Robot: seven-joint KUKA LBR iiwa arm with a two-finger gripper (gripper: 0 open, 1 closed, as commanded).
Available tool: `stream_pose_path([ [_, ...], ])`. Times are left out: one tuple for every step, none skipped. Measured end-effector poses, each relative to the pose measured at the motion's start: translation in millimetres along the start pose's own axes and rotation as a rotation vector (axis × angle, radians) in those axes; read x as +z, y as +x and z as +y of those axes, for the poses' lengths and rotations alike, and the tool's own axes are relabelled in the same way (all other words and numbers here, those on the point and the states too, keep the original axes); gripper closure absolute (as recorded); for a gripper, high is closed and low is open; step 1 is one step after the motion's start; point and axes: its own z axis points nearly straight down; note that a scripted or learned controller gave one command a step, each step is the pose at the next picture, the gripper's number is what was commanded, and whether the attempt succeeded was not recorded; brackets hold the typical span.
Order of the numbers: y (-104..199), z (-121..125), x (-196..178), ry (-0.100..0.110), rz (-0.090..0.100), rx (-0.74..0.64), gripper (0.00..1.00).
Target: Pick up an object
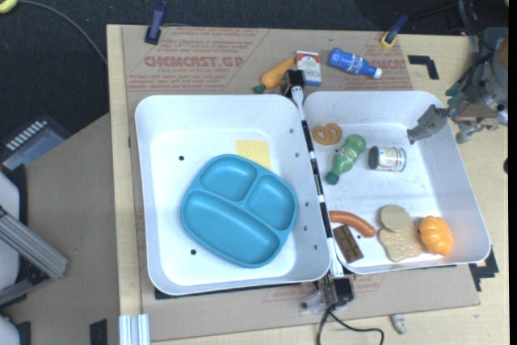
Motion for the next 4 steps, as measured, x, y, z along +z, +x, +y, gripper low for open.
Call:
stream_pose_path([
  [-17.7, -33.2, 164.2, 0.004, 0.001, 0.001, 0.00],
  [37.2, 75.2, 171.0, -0.001, 0.001, -0.001, 0.00],
  [36.5, 75.9, 160.5, -0.004, -0.001, -0.002, 1.00],
  [93.3, 25.1, 70.4, 0.000, 0.001, -0.001, 1.00],
])
